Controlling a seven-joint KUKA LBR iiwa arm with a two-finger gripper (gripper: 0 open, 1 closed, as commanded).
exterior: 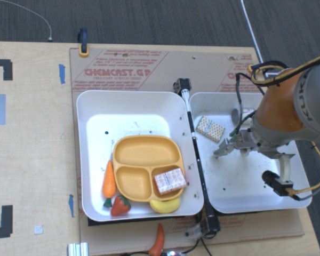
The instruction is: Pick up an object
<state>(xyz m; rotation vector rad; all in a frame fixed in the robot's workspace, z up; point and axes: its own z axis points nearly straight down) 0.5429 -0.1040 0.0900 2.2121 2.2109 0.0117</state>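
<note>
A small beige dotted block (210, 128) lies flat in the right bin (245, 196), near its back left corner. My gripper (228, 147) hangs low over the right bin, just to the right of and in front of that block, close to it. The grey arm with its orange band (277, 111) covers the bin's right side. In the left bin (90, 143) sits a yellow divided plate (144, 156) with a red-and-white wrapped snack (169, 180) in its front right compartment.
A carrot (109, 179), a strawberry (119, 206) and a banana (165, 204) lie around the plate's front edge in the left bin. A red chili (158, 239) lies on the bench in front of the bins. Black cables (288, 188) loop by the arm.
</note>
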